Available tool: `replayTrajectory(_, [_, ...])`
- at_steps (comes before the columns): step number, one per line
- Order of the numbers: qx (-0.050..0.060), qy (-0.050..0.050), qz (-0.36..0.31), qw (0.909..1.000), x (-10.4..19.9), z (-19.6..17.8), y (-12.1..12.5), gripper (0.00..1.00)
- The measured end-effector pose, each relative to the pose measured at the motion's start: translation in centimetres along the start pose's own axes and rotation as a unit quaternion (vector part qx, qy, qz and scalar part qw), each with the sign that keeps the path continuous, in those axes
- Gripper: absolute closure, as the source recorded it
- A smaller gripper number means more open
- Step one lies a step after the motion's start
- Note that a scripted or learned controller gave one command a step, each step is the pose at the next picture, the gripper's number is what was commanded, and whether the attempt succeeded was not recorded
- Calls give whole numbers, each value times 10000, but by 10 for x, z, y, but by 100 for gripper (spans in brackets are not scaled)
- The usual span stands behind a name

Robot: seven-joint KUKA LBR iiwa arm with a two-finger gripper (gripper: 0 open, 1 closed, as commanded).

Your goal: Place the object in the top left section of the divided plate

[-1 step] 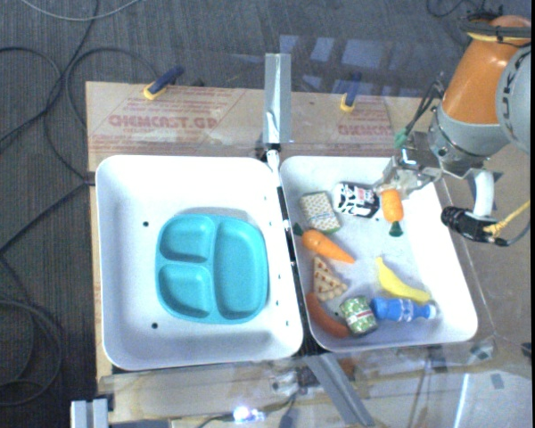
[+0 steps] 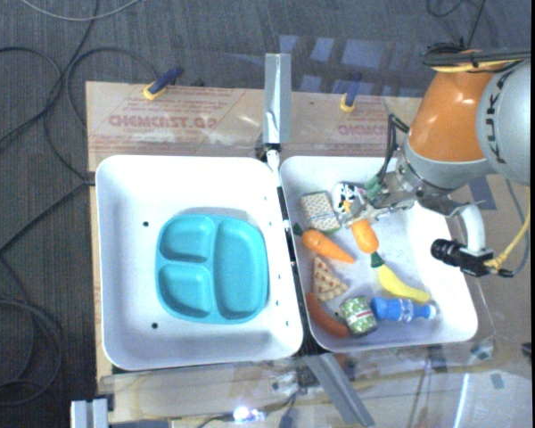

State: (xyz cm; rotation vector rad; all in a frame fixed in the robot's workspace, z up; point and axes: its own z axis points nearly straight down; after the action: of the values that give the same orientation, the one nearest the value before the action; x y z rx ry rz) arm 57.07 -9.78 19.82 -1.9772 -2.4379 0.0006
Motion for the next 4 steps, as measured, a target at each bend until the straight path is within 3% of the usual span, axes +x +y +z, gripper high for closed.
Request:
replayTrajectory(1, [0,-3,-56,10000,67,-12,49,100])
replayTrajectory(2, [7,-5,-327,9995,147,-15,-2,100])
replayTrajectory(3, [1,-10,-669,9978,175,-38,70,100])
replayTrajectory(4, [17,-3,-944,9955,232,43,33,100])
